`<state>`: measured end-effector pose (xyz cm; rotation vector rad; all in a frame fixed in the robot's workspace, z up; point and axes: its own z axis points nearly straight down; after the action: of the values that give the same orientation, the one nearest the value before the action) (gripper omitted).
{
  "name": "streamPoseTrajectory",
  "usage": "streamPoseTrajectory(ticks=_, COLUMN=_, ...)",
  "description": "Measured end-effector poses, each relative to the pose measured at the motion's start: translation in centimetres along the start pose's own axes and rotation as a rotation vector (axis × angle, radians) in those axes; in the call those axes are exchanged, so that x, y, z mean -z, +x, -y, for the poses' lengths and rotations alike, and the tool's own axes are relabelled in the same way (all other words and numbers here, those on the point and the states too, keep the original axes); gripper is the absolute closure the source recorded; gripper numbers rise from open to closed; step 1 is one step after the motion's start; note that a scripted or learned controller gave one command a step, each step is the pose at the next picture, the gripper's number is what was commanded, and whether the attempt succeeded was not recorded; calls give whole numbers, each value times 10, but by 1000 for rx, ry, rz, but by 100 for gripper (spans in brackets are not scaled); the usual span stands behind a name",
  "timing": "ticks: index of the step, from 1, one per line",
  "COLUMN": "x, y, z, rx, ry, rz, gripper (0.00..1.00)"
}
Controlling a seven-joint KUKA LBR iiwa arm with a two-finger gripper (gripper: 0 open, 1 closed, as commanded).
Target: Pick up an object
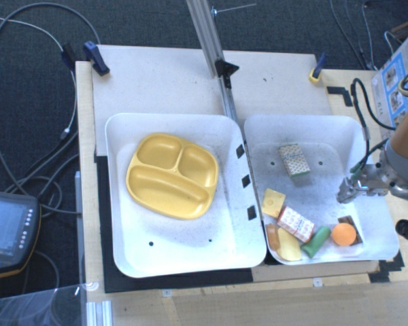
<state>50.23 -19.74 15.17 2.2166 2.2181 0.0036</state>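
Observation:
My gripper [347,192] hangs at the right side of the right bin [258,136], just above and left of an orange ball [344,234]. A green cylinder [317,241] lies left of the ball. Further left sit a red and white packet [296,223], a yellow wedge [273,202] and a yellow piece [290,250] by the bin's front edge. A patterned small box [294,160] stands near the bin's middle. Nothing shows between the fingers.
The left bin [119,182] holds a yellow divided plate [172,175]. A metal pole [204,19] rises between the bins at the back. Cables and a pendant [7,229] lie left of the bench. Blue clamps [95,56] grip the back edge.

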Motion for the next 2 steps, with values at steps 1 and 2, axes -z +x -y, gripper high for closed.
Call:
streamPoseTrajectory(ticks=1, x=64, y=-4, z=-1, rx=1, ry=-3, rz=1, gripper=100)
streamPoseTrajectory(ticks=2, x=118, y=-5, z=-4, rx=1, ry=-2, rz=0, gripper=100)
